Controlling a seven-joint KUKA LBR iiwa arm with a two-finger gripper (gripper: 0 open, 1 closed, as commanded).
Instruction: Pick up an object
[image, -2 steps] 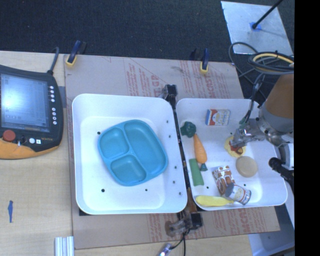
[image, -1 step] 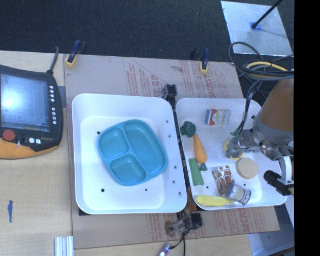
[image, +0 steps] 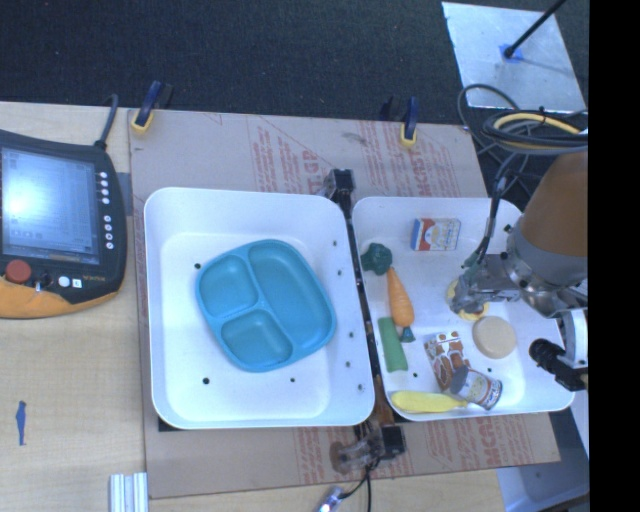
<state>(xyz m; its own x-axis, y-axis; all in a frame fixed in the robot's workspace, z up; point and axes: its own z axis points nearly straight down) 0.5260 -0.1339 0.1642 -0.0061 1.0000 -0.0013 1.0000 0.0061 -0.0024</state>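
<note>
the arm (image: 555, 215) reaches in from the 3 o'clock side and hangs over the right bin (image: 480, 212). its gripper (image: 478, 290) is low, just above the bin floor, near the 3 o'clock edge of that bin. it is too dark and small there to tell how the gripper is set, and nothing can be seen held in it. a bit of yellow (image: 458, 297) peeks out from under it, but what that is cannot be told.

all the things to pick lie in the right bin. a small box (image: 435, 234) sits toward 12 o'clock. a dark green lump (image: 376, 258) lies at about 10 o'clock, with an orange carrot (image: 400, 297) just below it and a green stick (image: 391, 343) next to that, along the 9 o'clock wall. a round tan disc (image: 494, 337) lies just beside the gripper, at its 5 o'clock. a printed packet (image: 446, 358) and a small can (image: 478, 388) lie toward 6 o'clock, touching each other, and a yellow banana (image: 428, 402) rests by the 6 o'clock wall.

the left bin (image: 170, 300) has a blue tray (image: 265, 303) with three parts, lying flat in the middle.

the job looks only begun. the arm is down by the things, but every thing seen rests on the bin floor. grabbing one and lifting it up is not yet done.
</note>
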